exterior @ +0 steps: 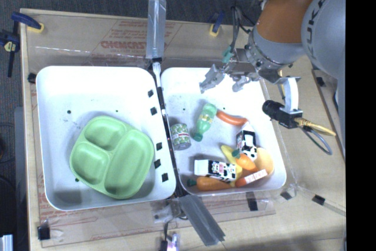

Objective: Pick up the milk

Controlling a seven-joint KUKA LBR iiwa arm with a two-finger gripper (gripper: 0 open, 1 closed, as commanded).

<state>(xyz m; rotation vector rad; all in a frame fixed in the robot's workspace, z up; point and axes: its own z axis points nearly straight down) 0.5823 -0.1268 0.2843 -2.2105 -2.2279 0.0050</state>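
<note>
Gripper [225, 82] open and empty above right bin [176, 86], milk carton [215, 169] lying near front wall, green plate [113, 156] in left bin [53, 88]

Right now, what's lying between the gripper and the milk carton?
In the camera view, a green bottle and a sausage lie between the gripper and the milk carton.

Black-and-white cow-patterned milk carton [215, 169], green tray [113, 156], green bottle [204, 120], orange carrot [210, 184], white bins [53, 85].
</note>
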